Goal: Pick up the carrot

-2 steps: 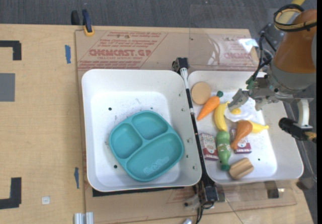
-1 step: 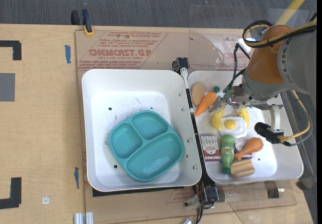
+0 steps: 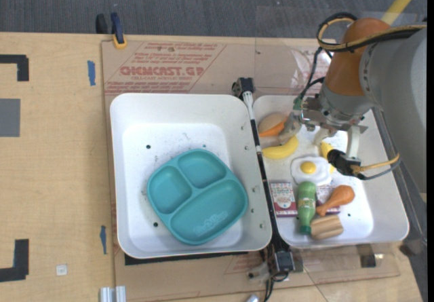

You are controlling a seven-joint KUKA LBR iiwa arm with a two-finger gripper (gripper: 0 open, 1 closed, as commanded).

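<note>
**Arm hangs over the right bin, carrot just beside it**

We see the desk (image 3: pixel 54 158) carrying two bins. The left bin (image 3: pixel 135 124) holds a teal divided plate (image 3: pixel 198 195). The arm (image 3: pixel 352 70) reaches over the right bin (image 3: pixel 390 219), presumably to work its toy food. The carrot (image 3: pixel 273 128) lies at that bin's upper left, touching a banana (image 3: pixel 280 150), near the gripper (image 3: pixel 306 119), whose fingers we cannot tell apart.

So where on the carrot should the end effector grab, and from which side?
Grip the carrot across its narrow width near the middle, coming straight down from above. It lies flat, slanted in the right bin, with a round beige piece touching one long side and the banana close below, so finger room is tight; its right end is hidden under the end effector.
</note>
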